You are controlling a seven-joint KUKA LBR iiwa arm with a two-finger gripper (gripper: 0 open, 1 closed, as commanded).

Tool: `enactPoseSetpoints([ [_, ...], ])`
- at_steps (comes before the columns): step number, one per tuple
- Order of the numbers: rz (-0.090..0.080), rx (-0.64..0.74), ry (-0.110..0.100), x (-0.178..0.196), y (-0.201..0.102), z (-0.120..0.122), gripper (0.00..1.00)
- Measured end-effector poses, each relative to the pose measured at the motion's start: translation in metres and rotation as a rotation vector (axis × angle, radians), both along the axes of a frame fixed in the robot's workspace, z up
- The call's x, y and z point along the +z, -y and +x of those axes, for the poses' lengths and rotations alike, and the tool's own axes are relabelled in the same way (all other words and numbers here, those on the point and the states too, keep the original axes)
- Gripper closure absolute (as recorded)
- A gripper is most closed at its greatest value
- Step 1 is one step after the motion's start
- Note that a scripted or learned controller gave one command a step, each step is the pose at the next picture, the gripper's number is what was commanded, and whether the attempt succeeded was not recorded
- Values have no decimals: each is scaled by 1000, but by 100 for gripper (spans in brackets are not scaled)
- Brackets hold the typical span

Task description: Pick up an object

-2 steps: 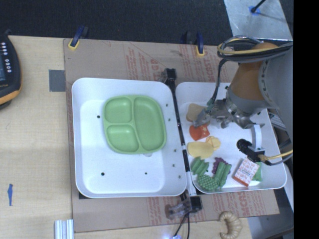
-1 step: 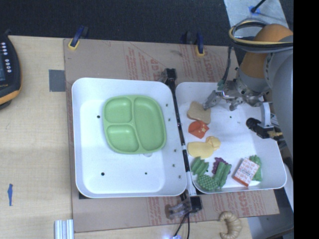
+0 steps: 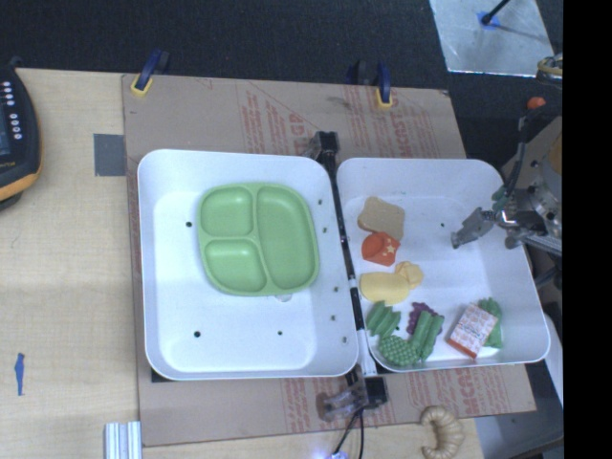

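Nearest you, at the table's (image 3: 67, 304) front edge, lies a curled tan thing (image 3: 442, 430), perhaps a toy croissant. Behind it, the right bin (image 3: 507, 285) carries all your candidates: a red-and-white carton (image 3: 472, 330) in the front corner, green vegetables (image 3: 405, 336) and a purple bunch (image 3: 420, 310) beside it, then a yellow piece (image 3: 390, 282), a red piece (image 3: 381, 248) and a brown slice (image 3: 382, 217) in a line toward the back. The left bin (image 3: 172, 342) has a green divided plate (image 3: 259, 237).

The gripper (image 3: 469, 231) hovers over the right bin's open floor, well apart from every item. You can see nothing between the fingers; from this angle I cannot tell whether they stand apart or together. So, by my judgement, nothing is picked: choosing, descending, closing and lifting all remain.

Farther back, cardboard (image 3: 249, 113) under the bins is clamped (image 3: 147, 72) to the table. Beyond is dark carpet (image 3: 239, 17).
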State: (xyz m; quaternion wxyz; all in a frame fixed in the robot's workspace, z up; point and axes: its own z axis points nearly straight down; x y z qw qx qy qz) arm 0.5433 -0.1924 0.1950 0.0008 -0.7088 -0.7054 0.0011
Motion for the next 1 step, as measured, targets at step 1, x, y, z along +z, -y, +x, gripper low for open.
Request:
enactPoseSetpoints([
  [1, 6, 8, -9, -32, -57, -60, 0],
])
